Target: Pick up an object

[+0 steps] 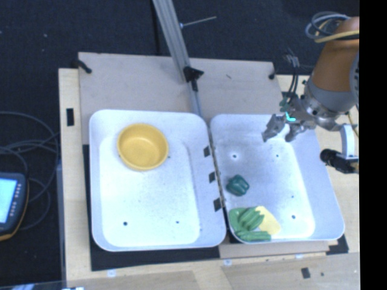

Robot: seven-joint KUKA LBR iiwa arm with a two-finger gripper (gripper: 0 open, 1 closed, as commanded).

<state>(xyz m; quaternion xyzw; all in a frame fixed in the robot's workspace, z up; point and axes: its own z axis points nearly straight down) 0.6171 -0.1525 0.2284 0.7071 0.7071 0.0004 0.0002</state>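
White plastic, the right-hand bin (302,180) carries a dark green pepper-shaped toy (237,185) and a green-and-yellow cluster (254,220) at its near left. The gripper (284,128) (jaws spread, nothing between them) hangs at the far side; no pick is begun.

Open hand (282,131) above right bin (314,180)

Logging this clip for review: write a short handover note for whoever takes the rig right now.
Hand: open, holding nothing, above the right bin's far end.
Things: dark green pepper-like piece by the right bin's left wall; green and yellow pile in its near left corner; yellow bowl in the left bin.
Done: nothing picked.
Left: descend on one object, close, lift.
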